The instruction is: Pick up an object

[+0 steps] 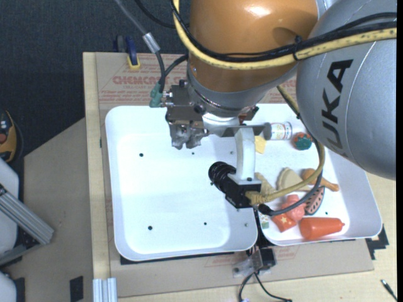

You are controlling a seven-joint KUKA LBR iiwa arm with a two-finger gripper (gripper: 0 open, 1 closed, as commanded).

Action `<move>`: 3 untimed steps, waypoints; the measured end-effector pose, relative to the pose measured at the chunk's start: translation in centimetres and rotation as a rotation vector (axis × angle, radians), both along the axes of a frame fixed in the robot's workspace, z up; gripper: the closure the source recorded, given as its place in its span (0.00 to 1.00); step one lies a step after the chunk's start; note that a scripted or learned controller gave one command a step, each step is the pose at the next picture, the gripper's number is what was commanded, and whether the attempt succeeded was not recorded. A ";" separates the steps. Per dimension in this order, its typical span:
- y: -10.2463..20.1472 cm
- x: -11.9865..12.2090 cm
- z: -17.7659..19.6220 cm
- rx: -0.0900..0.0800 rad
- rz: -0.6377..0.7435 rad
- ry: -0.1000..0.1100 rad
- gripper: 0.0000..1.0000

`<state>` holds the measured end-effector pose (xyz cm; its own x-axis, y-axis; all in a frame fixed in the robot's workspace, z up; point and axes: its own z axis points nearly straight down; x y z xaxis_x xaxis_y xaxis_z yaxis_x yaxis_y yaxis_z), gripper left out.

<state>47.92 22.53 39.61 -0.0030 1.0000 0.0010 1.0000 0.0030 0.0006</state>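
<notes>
The arm enters from the right side of the camera view and occupies its upper right portion. The grey link carries black lettering on its casing. The orange band sits above the wrist (glossy, with a highlight on its crown), ringed by yellow and black cables. Below it, the gripper points downward and toward the view's left. Its finger state cannot be determined.

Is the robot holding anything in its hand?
It cannot be told. The hand hangs over the left white bin, and no toy shows in it.
</notes>
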 end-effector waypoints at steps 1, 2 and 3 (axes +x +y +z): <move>0.1 0.0 1.0 0.001 0.001 -0.001 1.00; 0.1 0.1 2.0 0.001 0.003 -0.002 1.00; 0.2 0.1 3.1 0.002 0.004 -0.003 1.00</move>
